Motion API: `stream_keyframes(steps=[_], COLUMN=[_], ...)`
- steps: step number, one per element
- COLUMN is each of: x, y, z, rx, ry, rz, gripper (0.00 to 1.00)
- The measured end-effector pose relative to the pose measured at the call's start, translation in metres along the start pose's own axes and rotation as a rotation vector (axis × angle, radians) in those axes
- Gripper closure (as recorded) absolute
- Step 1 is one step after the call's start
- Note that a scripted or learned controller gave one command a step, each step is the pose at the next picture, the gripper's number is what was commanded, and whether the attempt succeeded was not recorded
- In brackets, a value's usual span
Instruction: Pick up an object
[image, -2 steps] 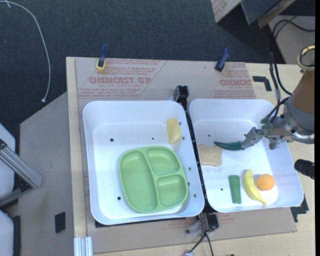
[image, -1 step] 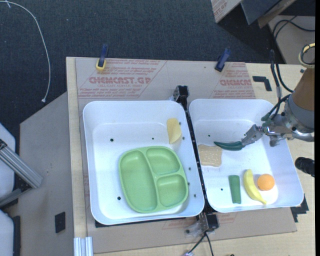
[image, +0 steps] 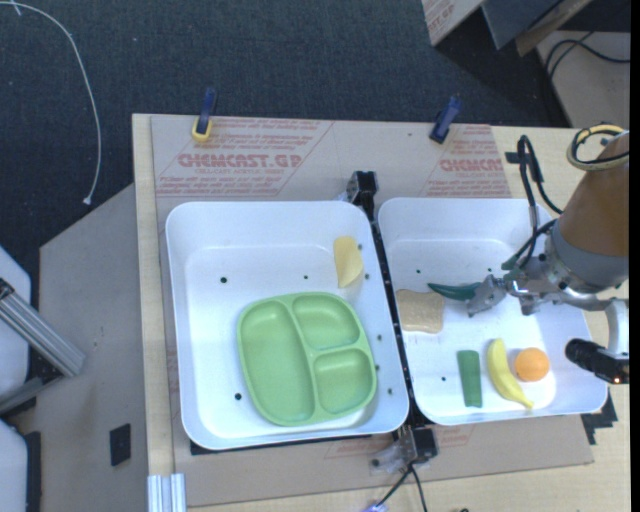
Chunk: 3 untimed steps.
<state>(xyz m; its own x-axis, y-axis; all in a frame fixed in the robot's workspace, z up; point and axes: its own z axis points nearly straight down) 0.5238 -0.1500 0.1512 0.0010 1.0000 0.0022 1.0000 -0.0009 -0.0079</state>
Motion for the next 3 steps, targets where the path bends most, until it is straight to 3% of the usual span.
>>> stream_keyframes(steps=[1, 2, 3], x=[-0.003, -0.002, -0.002], y=[0.008, 0.007, 0.008], z=[0.049, 0.068, 0.056], rx=[-0.001, -0.003, -0.008], ry=[0.000, 0.000, -0.002], rz=[0.000, 0.000, 0.000], gripper=[0.00, 0.00, 1.00])
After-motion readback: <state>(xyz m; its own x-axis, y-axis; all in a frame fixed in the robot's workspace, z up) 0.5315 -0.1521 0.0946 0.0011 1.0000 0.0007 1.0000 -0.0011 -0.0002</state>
